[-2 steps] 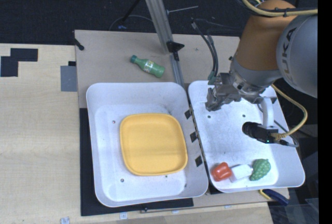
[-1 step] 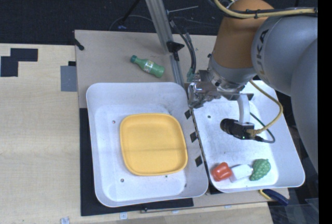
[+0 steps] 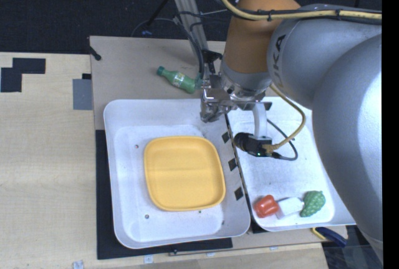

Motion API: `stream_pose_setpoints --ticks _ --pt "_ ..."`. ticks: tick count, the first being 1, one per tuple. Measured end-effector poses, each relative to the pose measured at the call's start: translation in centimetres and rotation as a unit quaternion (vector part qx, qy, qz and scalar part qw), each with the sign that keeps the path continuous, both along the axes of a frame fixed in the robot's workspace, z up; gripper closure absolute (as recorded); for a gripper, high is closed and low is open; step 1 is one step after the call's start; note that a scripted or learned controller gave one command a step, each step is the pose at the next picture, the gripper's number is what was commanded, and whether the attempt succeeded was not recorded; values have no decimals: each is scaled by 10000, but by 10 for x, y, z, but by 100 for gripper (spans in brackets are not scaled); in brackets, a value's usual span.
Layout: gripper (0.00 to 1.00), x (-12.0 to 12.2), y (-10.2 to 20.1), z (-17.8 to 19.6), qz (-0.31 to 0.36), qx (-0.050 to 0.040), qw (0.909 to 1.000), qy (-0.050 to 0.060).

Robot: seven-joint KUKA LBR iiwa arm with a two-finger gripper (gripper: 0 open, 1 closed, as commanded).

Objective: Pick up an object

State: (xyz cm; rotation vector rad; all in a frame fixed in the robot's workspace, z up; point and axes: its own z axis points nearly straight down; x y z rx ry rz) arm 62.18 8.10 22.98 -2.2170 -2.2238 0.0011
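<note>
Gripper (image 3: 211, 113), finger state unclear, hovers beyond the plate (image 3: 184, 172): approach step, so it must next descend onto a target.

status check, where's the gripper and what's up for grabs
Gripper over left bin's far edge, nothing seen held. Yellow plate there. Red and green items in right bin.
</note>
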Motion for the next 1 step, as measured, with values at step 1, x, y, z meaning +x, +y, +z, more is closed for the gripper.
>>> stream_pose_setpoints --ticks 1 --pt "0 0 -1 1 -5 -5 10000 -5"
